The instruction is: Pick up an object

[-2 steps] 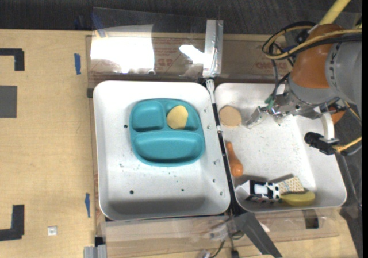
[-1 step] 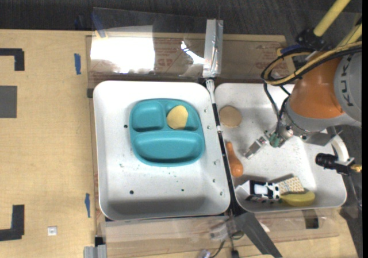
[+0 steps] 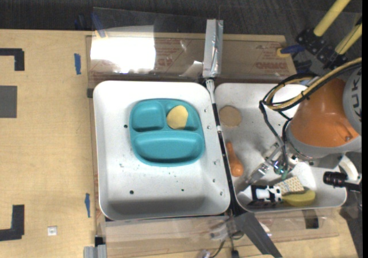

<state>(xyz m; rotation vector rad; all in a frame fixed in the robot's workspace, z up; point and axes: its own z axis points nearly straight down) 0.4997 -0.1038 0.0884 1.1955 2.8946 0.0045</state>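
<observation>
Gripper (image 3: 269, 166): low in right bin (image 3: 253, 96), finger state unreadable | nearest: orange carrot-like piece (image 3: 234, 162), yellow item (image 3: 299, 197), black-and-white toy (image 3: 265, 193) | left bin (image 3: 109, 136): teal tray (image 3: 167, 145), yellow ball (image 3: 177, 116) | progress: nothing seen held, grasp and lift pending

Grey arm (image 3: 352, 99) — orange band, black cables

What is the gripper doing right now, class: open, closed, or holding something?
Gripper: low in the right bin, near the yellow sponge; open or closed cannot be told.
</observation>
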